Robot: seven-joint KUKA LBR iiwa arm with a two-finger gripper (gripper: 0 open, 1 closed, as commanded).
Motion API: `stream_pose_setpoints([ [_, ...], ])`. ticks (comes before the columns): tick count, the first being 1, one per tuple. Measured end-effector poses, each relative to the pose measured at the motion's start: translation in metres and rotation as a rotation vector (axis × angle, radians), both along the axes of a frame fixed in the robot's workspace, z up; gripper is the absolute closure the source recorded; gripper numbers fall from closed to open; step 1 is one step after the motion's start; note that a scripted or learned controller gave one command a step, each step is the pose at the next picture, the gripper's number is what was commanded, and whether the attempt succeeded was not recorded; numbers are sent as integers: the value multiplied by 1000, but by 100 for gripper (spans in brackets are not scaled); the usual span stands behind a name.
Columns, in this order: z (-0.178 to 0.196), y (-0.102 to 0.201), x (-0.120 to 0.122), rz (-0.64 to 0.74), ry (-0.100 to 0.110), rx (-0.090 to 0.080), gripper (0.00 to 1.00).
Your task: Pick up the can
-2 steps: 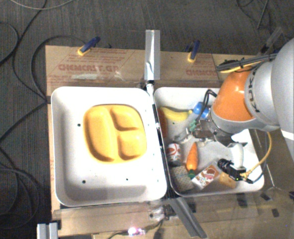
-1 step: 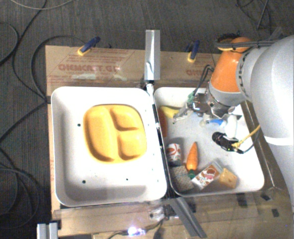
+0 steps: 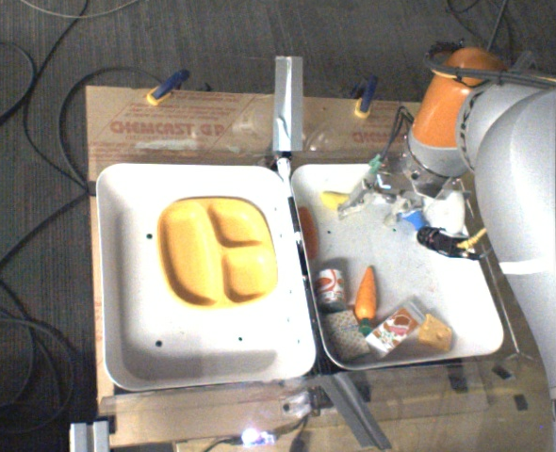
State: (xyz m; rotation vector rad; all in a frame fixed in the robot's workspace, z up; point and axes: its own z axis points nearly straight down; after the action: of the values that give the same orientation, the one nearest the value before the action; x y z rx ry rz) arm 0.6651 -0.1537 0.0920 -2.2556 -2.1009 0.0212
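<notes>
Camera view shows us the approach step: the claw [image 3: 361,199] hangs released over the right bin [image 3: 490,320], so next we must reach the can [image 3: 331,287].

Both bins are white: the left bin [image 3: 127,347] bears a yellow-orange sectioned tray [image 3: 219,250], while the right bin [image 3: 466,299] is faintly speckled. The can [image 3: 331,287] is red and white. Beside it lies an orange carrot [image 3: 365,293] with a green tip. A small carton [image 3: 394,330] shows red, white and green print. The arm [image 3: 504,149] is grey with an orange band [image 3: 445,111].
</notes>
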Motion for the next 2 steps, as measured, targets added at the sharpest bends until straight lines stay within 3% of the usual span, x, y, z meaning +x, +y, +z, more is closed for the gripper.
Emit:
stream_pose_setpoints([
  [1,12,-11,-1,-5,-3,-26,100],
  [2,91,67,3,-193,-44,-41,100],
])
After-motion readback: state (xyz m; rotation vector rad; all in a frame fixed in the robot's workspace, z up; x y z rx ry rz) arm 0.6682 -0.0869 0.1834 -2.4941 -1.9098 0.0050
